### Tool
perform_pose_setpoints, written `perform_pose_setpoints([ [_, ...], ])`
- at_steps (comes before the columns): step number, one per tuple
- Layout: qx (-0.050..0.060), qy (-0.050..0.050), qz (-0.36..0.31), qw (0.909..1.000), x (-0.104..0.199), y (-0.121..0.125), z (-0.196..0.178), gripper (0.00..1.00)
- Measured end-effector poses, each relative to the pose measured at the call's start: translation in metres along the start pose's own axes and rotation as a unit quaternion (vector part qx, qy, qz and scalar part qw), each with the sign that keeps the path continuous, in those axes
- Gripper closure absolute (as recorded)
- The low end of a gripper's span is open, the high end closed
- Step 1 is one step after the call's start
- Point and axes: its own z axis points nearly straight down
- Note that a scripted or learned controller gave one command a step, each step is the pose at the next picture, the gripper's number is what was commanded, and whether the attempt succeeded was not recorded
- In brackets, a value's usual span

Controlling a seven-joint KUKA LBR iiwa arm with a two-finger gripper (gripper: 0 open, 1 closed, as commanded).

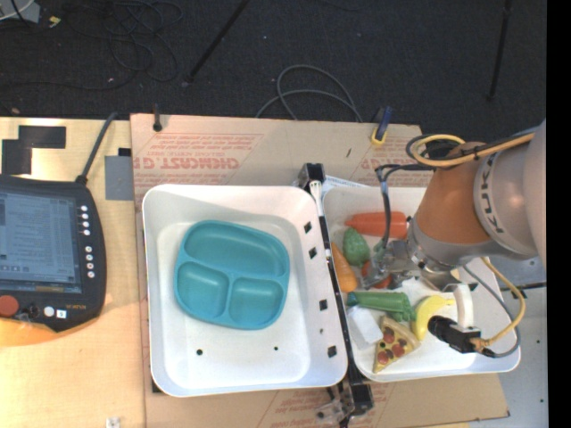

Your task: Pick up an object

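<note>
- Two white bins sit side by side on the bench, their inner rims meeting at a black divider strip down the middle.
- The left bin (169, 239) holds one thing: a teal sectioned plate (232, 273) with three compartments, lying flat, with bare white floor all round it, widest along the near edge.
- The right bin (500, 359) is crowded. The arm (482, 203), grey with its orange band, comes in from the right and hangs over the bin's middle and far side.
- The hand (393, 261) is down among the toys near the bin's centre; from here I cannot tell whether it grips anything or how wide it stands.
- Countable pieces in the right bin: one orange carrot (373, 223) by the far wall, one round green vegetable (357, 246) just beside the hand, one long green piece (385, 302) lying across the floor, one yellow banana (431, 308), one pizza slice (393, 343) near the front rim.
- An orange piece (343, 275) lies tight against the divider.
- A yellow-and-black cable loops from the arm over the right bin's near corner.
- A control pendant (49, 248) rests at the bench's left edge.
</note>
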Motion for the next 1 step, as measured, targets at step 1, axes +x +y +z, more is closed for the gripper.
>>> perform_pose_setpoints([
  [1,-0.002,0.004,-0.010,0.9999,0.0595,0.0039,-0.0937,1.00],
])
